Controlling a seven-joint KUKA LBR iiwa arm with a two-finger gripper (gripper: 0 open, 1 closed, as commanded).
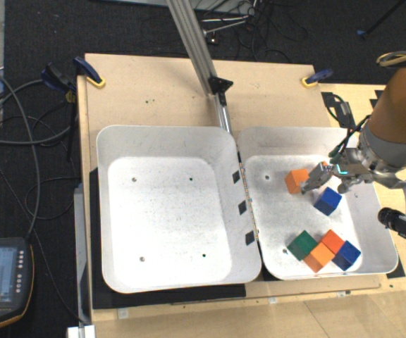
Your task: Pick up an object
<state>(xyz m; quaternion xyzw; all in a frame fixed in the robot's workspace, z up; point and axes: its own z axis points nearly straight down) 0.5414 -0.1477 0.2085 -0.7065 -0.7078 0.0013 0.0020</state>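
Observation:
The right bin (273, 150) holds several small cubes. An orange cube (296, 180) lies near its middle, and a blue cube (328, 201) sits just to its lower right. My gripper (331, 182) hangs over these two, reaching in from the right. Its fingers (316, 178) are spread open, one beside the orange cube and the other to the right above the blue cube. Nothing is clamped between them. Near the bin's front edge a green cube (302, 245), two orange cubes (332, 241) and another blue cube (346, 254) sit packed together.
The left bin (111, 189) adjoins the right one along a shared rim. A slanted metal pole (196, 44) runs from the top down to the bins' junction. Clamps (90, 72) hold the board's back corners. Cables and a pendant (2, 280) lie left of the bench.

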